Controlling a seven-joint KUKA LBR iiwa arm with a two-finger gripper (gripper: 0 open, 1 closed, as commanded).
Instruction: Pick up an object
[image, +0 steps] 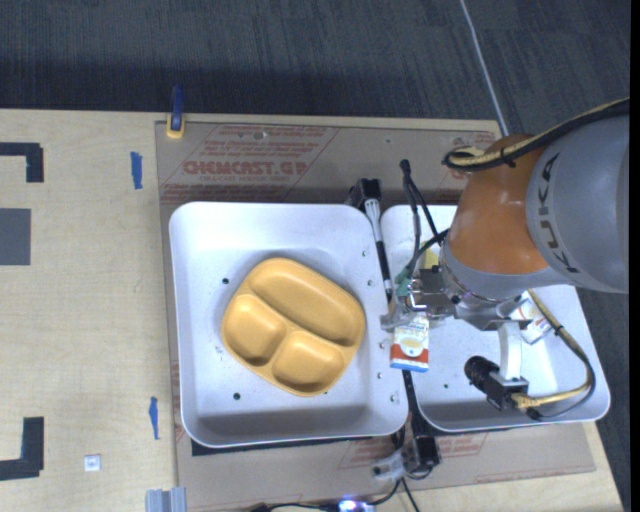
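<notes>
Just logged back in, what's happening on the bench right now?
The grey KUKA arm with the orange band reaches in from the right and hangs over the right white bin. Its wrist sits near the divide between the bins, beside a small white and orange card. A yellow three-compartment plastic tray lies in the left white bin, apart from the arm.

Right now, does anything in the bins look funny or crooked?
Yes. The yellow divided tray sits tilted at a slant in the left bin, not square with its walls. A small orange-and-white packet sits on the rim between the bins, under the arm.
</notes>
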